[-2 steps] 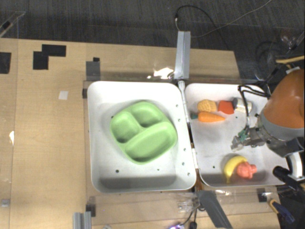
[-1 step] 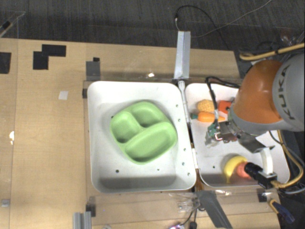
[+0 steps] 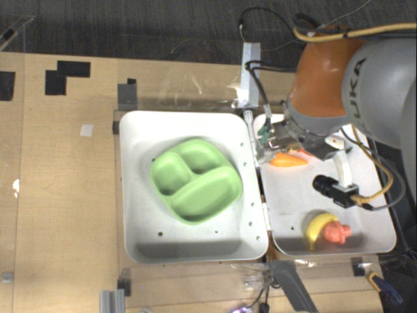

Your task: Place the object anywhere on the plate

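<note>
i'm seeing the claw (image 3: pixel 281 150) hanging right over the orange object (image 3: pixel 287 161) in the right bin (image 3: pixel 384 240); i cannot tell its state. the object is lying lengthwise left-right, and the green plate (image 3: pixel 195 179) is sitting leftward in the left bin (image 3: pixel 133 240).

Green three-compartment plate (image 3: pixel 195 180) in left bin; orange carrot-like object (image 3: pixel 288 161) in right bin.

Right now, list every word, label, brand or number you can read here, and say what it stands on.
"UKA": on the grey arm shell near the right edge, running vertically, most likely part of KUKA with the first letter cut off.
No readable text on the bins, the green plate or the objects in the right bin.
</note>
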You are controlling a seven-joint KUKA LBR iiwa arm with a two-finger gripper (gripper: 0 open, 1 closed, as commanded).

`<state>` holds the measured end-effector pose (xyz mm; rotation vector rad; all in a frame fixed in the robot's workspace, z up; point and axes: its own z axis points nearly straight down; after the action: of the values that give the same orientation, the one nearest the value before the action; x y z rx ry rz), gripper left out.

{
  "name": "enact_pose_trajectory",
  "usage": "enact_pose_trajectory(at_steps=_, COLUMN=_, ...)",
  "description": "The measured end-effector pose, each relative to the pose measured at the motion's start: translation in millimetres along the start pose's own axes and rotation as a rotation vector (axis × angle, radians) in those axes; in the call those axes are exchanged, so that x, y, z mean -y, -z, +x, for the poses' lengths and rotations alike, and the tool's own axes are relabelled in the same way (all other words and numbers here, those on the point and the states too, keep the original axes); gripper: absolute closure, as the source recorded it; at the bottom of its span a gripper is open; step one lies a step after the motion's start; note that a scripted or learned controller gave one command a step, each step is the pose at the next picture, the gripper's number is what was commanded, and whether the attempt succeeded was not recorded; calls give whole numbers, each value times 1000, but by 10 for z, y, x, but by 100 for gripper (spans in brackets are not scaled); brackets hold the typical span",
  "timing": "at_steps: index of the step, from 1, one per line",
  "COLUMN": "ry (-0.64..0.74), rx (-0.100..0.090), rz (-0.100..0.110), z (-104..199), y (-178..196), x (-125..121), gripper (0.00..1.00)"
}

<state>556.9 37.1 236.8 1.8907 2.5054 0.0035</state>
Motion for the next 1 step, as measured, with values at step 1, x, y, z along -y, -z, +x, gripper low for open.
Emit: enact_pose_trajectory(at_steps=1, ry=470, rx=-1, rz=1, z=110, y=-531, x=526, gripper=100)
